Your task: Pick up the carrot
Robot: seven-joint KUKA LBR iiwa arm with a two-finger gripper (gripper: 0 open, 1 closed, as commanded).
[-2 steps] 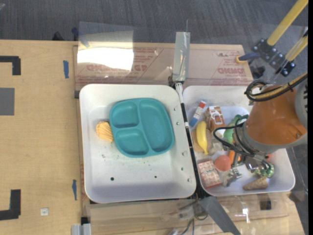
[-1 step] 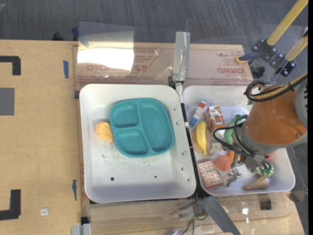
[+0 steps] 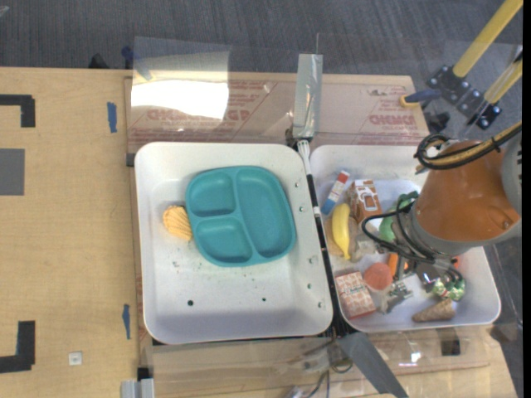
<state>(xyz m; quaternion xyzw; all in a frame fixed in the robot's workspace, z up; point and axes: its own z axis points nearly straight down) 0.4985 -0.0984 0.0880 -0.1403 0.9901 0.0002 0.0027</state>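
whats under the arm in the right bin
Beneath the arm's orange band, a red round item and an orange piece, possibly the carrot, peek out. Anything directly below is covered.

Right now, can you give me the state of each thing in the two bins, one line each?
Teal plate: lying flat in the left bin, nothing in its compartments.
Shell: beside the plate's left edge.
Banana: lying in the right bin.
Carrot: lying under the arm.
Small box: lying flat.
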